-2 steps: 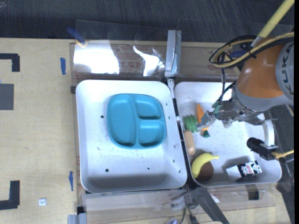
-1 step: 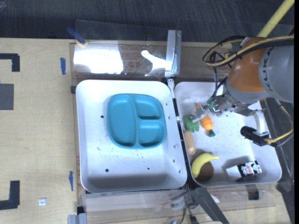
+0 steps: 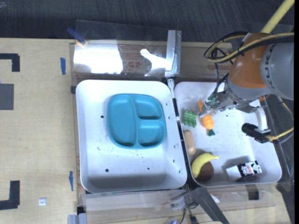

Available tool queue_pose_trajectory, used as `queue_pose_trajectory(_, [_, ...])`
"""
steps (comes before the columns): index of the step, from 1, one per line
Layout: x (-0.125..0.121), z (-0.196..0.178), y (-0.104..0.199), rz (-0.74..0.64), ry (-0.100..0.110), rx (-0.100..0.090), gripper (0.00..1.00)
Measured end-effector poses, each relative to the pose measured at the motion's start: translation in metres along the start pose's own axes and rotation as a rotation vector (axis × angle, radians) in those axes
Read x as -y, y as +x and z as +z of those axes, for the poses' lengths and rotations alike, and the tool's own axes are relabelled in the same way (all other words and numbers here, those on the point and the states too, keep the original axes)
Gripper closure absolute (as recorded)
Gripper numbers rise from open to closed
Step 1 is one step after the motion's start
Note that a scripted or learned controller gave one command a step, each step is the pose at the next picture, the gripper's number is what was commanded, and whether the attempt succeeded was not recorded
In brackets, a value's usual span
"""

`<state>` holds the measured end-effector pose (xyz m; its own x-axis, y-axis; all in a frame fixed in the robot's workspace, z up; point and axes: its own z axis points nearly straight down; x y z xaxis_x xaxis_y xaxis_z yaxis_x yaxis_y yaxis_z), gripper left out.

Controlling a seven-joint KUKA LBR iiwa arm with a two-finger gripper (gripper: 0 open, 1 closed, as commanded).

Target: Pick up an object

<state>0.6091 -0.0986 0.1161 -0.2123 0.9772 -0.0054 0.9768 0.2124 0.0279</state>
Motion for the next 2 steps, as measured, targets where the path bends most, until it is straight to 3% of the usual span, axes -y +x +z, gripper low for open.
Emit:
queue_pose_trajectory(1, [-0.043, -0.097, 0.04, 0.005, 0.017, -0.004, 1.0])
queue_pose_trajectory(2, [-0.028, -0.067, 0.042, 0.041, 0.032, -0.006, 1.0])
